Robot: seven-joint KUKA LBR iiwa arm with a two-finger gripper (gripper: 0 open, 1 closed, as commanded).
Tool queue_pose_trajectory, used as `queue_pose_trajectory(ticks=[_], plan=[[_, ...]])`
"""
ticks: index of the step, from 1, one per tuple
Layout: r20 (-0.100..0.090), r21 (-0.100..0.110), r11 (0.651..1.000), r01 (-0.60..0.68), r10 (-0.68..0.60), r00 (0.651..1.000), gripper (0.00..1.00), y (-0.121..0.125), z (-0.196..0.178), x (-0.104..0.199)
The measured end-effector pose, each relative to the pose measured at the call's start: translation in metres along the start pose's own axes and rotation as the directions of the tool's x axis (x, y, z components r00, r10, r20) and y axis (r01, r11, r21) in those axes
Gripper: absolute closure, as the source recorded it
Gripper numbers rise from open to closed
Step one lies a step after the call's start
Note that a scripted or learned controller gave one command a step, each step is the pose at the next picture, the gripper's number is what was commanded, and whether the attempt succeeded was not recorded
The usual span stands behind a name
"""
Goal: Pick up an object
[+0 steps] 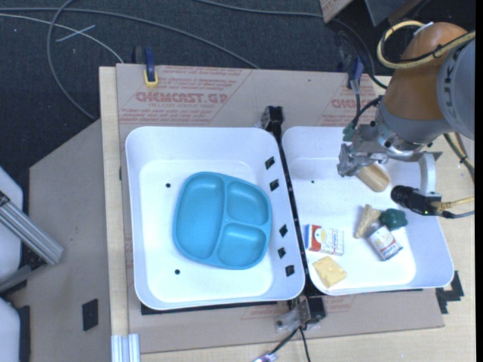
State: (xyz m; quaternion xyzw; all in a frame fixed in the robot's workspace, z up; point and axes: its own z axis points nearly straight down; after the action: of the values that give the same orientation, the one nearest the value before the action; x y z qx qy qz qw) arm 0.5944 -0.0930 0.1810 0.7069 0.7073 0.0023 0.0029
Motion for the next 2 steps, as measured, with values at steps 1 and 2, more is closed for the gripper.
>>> queue_pose_trajectory(ticks=[1, 2], plan=[[0.0, 0.001, 1.0, 0.001, -0.001, 1.0, 1.0, 0.003, -0.047, 0.008], [-0.001, 0.003, 1.0, 0.0, 0.0, 1.0, 1.0, 0.004, -0.072, 0.008]])
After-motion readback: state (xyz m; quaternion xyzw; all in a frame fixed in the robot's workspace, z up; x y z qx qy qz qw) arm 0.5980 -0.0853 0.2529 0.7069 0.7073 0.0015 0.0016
